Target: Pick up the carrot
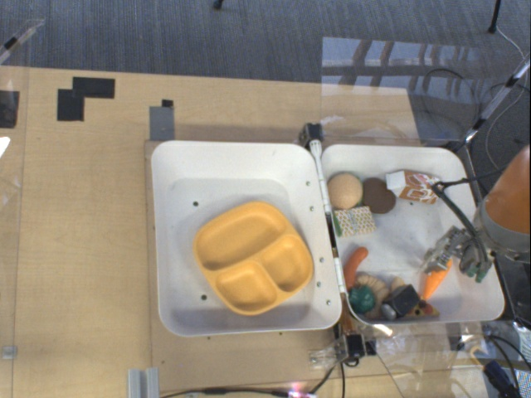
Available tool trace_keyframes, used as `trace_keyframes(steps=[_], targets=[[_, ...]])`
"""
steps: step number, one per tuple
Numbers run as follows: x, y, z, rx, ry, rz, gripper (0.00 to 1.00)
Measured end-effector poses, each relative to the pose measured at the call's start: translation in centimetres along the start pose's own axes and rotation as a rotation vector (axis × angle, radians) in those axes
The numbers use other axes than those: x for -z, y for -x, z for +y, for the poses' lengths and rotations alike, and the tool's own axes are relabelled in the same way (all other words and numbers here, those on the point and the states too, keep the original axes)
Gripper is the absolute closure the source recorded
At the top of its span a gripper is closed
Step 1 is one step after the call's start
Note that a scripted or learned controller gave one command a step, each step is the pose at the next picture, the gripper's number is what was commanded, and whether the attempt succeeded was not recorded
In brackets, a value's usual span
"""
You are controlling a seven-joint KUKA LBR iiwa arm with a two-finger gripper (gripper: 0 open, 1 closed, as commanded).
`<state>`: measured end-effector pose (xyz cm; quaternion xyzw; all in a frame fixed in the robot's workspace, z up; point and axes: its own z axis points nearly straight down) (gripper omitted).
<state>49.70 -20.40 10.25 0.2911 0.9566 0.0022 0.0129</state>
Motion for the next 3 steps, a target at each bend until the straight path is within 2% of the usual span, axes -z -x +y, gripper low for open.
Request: trace_keyframes(steps=[1, 2, 3], targets=[[0.0, 0.0, 0.0, 0.0, 0.0, 0.001, 0.0], [-1.2, -2.4, 3.0, 0.013, -0.005, -0.002, 0.0], [0.0, -2.2, 3.3, 0.014, 0.0, -0.004, 1.0]])
